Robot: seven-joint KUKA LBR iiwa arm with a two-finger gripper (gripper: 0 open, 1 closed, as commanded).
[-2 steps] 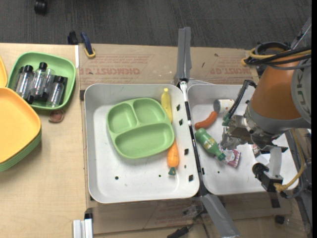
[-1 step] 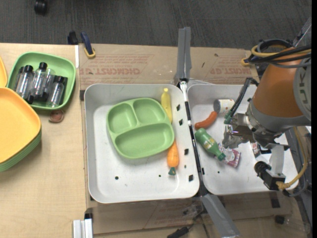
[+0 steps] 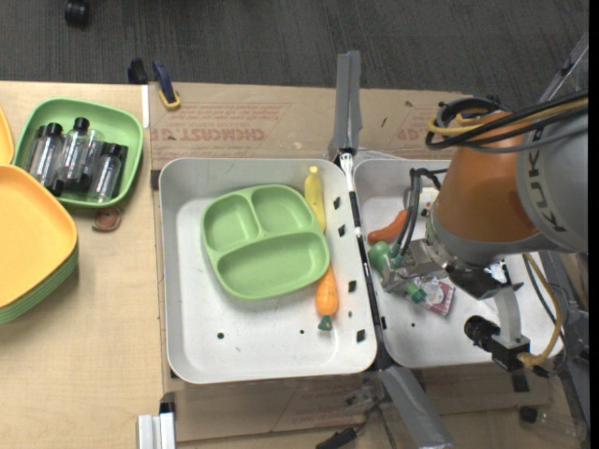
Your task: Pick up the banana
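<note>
Nearest to us, at the bottom edge, we see grey bracket parts (image 3: 412, 410) under the seam between the two white bins. Above them, the left bin (image 3: 187, 325) holds a green divided plate (image 3: 267, 241), a carrot (image 3: 326, 297) at the plate's 4 o'clock, and the banana (image 3: 314, 197) at the plate's 1 o'clock.

We see the banana lying against the left bin's right wall, touching the plate's rim. Its long axis runs from 12 to 6 o'clock, with a narrow end pointing to 12.

We place the gripper (image 3: 404, 274) in the right bin (image 3: 393, 181), over a clutter of small things: an orange piece (image 3: 388, 227), a green one (image 3: 378, 256) and a pink packet (image 3: 438, 296). The banana sits at the gripper's 10 o'clock, well apart, across the wall between the bins. Whether the fingers are spread or pressed together we cannot tell; the arm (image 3: 482, 199) hides much of them.

Letters reading "KU" show on the arm's grey shell at the right. Red mirrored print on the cardboard (image 3: 234, 129) behind the bins is too blurred for us to read with certainty.

At 9 o'clock a green tray (image 3: 126, 129) holds small bottles (image 3: 75, 157), beside stacked yellow plates (image 3: 28, 241).
</note>
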